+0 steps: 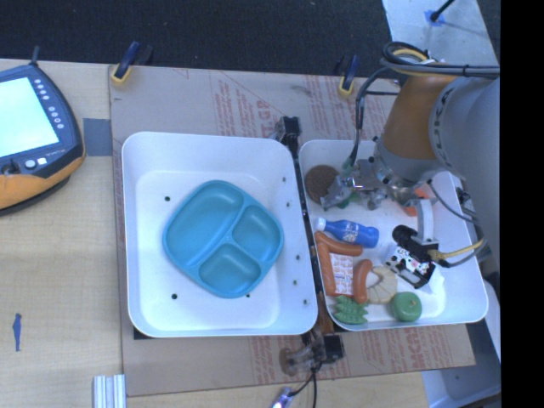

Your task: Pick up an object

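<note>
Two white bins sit side by side on a wooden bench [59, 262]. The left bin [136, 228] holds one blue divided plate [223, 238]. The right bin [463, 300] holds one blue bottle [348, 231], two sausages [337, 246], one green ball [406, 306] and one brown disc [321, 179]. The gripper [361, 187] hovers at that bin's far end, beside the disc, grasping nothing visible; its opening cannot be judged.

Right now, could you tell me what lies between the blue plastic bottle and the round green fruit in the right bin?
In the camera view, between blue plastic bottle and round green fruit lie an orange sausage and a pale lumpy piece.
</note>
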Robot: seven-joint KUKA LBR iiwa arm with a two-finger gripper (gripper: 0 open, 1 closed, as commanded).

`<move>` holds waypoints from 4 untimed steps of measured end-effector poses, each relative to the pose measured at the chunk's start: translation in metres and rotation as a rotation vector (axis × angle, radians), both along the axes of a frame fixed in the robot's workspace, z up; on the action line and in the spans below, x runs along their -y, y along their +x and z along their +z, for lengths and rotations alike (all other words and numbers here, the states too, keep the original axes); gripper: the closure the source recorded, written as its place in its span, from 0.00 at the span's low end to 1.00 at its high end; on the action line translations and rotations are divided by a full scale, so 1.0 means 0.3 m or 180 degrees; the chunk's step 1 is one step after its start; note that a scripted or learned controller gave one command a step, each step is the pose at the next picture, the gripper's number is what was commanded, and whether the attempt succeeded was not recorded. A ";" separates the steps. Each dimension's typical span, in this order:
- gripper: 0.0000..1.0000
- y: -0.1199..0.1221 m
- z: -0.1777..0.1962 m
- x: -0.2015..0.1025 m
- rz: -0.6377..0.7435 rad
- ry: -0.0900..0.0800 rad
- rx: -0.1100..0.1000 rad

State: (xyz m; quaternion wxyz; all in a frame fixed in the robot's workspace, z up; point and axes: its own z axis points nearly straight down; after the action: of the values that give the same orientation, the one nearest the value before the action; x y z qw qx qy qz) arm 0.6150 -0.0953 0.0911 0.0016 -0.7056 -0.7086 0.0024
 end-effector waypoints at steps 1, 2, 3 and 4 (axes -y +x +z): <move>0.00 -0.211 0.002 0.007 0.0004 0.0001 0.0005; 0.00 -0.343 0.001 -0.009 0.0004 0.0004 0.0005; 0.00 -0.206 0.002 -0.006 0.0000 0.0004 0.0006; 0.00 -0.087 0.002 -0.006 -0.0004 0.0005 0.0008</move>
State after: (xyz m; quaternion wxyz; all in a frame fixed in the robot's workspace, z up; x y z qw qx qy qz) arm 0.5890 -0.0934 0.0918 0.0013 -0.7060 -0.7082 0.0010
